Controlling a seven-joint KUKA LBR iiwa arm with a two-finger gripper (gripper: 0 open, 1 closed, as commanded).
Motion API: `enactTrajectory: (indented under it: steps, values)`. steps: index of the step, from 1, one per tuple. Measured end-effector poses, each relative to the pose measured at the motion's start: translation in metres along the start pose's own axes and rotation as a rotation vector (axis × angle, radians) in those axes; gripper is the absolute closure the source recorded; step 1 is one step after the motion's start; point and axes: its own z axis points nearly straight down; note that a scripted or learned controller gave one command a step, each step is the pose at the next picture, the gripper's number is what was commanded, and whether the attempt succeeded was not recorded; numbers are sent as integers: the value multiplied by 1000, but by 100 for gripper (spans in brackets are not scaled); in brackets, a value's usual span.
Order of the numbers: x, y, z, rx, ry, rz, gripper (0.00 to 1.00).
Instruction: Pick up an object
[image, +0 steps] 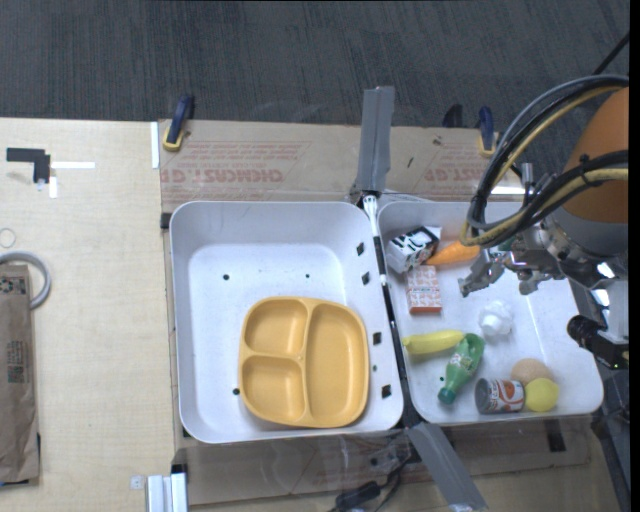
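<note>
The right bin (585, 395) holds several small items. A black-and-white carton (411, 246) and an orange carrot (447, 254) lie at its back. A red box (424, 289) sits beneath them. A white crumpled lump (495, 322) lies mid-bin, with a banana (433, 343), a green bottle (460, 367), a can (499, 396), a tan ball (532, 371) and a yellow lemon (542, 396) toward the front. My gripper (497, 283) hangs over the middle of this bin, just behind the white lump, open with nothing between its fingers.
The left bin (200, 300) holds a yellow divided plate (304, 361). A metal divider (375, 140) rises between the bins at the back. Black and yellow cables (520, 130) arc over the right bin's back corner. A brown bag (15, 370) lies on the bench at far left.
</note>
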Motion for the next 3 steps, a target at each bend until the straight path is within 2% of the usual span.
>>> enactTrajectory:
  steps: [1, 2, 3]
  values:
    - [-33, -43, 128, 0, 1, 22, 0]
    - [-29, -10, 153, -1, 1, -28, 0]
    - [18, -43, 54, 0, 0, 244, 0]
